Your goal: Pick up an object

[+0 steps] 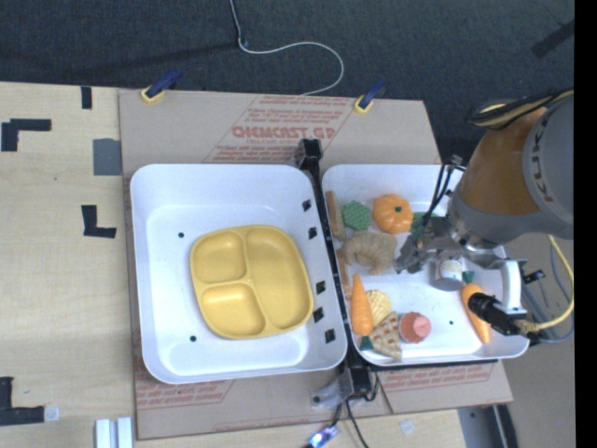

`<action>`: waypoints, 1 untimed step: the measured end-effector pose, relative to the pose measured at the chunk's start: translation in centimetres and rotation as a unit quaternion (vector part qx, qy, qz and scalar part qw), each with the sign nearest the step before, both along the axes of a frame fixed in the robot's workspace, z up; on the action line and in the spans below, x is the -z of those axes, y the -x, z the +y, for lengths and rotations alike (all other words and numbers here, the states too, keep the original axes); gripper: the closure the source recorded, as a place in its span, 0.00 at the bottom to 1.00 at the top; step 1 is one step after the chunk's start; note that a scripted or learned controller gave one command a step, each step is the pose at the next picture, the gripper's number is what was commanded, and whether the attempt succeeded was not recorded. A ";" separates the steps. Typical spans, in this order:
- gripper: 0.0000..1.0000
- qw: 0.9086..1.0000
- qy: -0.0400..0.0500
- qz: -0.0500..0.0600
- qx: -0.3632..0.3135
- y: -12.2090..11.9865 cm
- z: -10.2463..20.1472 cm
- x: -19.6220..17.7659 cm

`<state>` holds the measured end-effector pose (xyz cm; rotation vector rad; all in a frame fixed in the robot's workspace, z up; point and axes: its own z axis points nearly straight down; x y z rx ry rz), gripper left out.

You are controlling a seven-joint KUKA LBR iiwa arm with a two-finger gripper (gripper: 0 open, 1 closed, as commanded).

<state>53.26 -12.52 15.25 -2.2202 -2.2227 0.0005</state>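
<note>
A cardboard-covered bench (280, 129) is seen with two white bins. In the right bin (438, 343), the gripper (410, 255) is lowered just right of a beige toy (370, 248), under the orange pumpkin (393, 212). Its jaw state cannot be told.

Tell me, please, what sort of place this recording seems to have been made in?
Most likely a robotics lab test bench rather than a kitchen. Two white bins sit on clamped cardboard, one holding a yellow divided plate, the other toy food such as a small orange pumpkin, with the arm's hand hanging over them.
</note>
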 end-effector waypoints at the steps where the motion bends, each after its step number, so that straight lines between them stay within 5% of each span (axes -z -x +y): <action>1: 1.00 1.000 0.000 0.000 0.000 -0.5 -0.9 -4.7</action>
